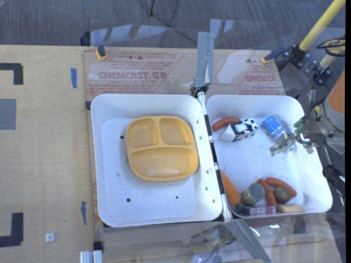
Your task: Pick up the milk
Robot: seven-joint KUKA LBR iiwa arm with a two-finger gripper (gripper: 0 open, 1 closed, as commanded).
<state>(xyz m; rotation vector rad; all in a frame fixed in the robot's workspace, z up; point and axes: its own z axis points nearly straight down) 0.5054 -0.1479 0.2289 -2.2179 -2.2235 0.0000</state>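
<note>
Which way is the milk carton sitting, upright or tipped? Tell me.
Tipped. The milk carton lies on its side on the floor of the right bin, its cow-patterned end pointing right, just below a red sausage.

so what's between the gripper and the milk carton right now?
In the camera view, mostly bare white bin floor. The blue item sits just above the line from the gripper to the cow-patterned milk carton.

Left board (140,73) behind the bins: faint red print, seemingly "CHOMCAST.GB"; the letters are blurred and the reading is unsure.
Right board (258,70) behind the bins: the same red print, cut off, too washed out to spell.
Milk carton (243,129): black-and-white cow patches, no readable lettering.
</note>
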